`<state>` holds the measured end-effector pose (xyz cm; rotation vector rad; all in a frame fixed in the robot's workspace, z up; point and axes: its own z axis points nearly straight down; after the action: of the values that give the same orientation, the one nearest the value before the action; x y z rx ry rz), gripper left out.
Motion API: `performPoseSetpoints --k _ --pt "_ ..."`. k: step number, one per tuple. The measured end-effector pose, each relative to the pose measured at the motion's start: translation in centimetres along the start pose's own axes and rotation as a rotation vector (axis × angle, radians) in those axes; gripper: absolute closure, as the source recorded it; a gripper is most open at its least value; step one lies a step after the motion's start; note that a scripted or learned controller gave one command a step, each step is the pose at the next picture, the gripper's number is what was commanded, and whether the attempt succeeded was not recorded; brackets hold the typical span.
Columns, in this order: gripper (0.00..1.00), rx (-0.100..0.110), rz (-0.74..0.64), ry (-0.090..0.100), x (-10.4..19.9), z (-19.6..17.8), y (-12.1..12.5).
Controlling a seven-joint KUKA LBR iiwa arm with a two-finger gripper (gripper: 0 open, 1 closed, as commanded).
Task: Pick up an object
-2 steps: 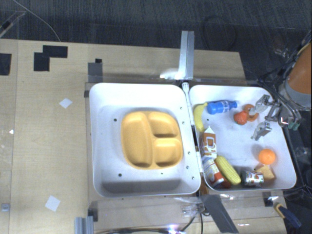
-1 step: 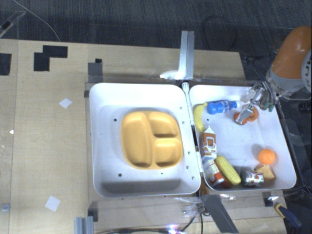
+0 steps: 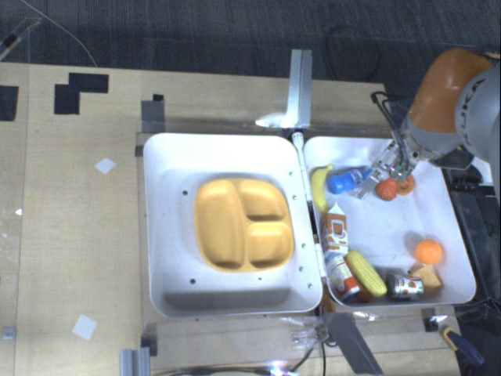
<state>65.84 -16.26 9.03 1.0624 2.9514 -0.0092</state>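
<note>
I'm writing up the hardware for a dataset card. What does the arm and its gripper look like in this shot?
The arm comes in from the right of the camera view as a rounded grey body with a broad orange band above the wrist. Thin black cables loop beside the wrist. The gripper is small and metallic, silver-grey with dark parts, far slimmer than the arm. No markings are legible at this size.

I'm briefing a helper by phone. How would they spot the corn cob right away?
Start at the right white bin, then go to its near left corner. The corn cob lies there at a slant, on a red-capped bottle beside a tin can. It is the only bumpy yellow piece; the banana is smooth.
</note>
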Motion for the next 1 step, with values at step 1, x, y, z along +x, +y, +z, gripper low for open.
performPoseSetpoints --k 1 --pt "0.00 0.000 -0.001 0.002 0.09 0.14 0.06"
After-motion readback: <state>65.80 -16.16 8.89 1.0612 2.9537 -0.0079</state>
